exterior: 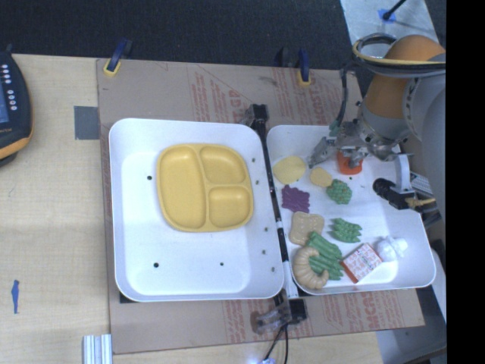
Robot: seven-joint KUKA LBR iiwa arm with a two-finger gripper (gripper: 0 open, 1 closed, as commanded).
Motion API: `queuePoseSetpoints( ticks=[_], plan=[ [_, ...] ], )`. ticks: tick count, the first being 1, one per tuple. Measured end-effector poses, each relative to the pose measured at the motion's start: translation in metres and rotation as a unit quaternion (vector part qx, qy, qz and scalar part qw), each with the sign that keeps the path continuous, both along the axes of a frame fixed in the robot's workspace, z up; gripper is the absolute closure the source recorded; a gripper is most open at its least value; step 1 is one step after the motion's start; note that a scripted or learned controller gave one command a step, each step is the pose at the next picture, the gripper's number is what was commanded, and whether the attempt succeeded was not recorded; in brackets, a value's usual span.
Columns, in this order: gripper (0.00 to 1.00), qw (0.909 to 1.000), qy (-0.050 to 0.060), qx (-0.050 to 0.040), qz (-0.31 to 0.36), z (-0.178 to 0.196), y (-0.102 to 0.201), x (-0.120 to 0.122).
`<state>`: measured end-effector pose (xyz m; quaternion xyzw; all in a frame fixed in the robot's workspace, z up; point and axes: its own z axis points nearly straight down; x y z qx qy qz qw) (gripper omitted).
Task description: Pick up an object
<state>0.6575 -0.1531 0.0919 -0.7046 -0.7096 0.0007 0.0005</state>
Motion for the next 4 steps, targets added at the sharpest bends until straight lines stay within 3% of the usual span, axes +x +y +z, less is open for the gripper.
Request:
queuePoseSetpoints(
  ticks=[1, 2, 3, 4],
  plan=[
    [0.00, 1.0000, -0.003, -0.0016, -0.003, 0.059, -0.031, 0.000],
    [0.00, 1.0000, 0.003, 0.0002, 0.000, 0.023, -0.020, -0.002],
    [0.00, 1.0000, 0.005, 0.0005, -0.003, -0.002, -0.037, -0.076],
    [0.00, 1.0000, -0.002, 0.0000, 0.000, 0.001, -0.014, -0.016]
  ],
)
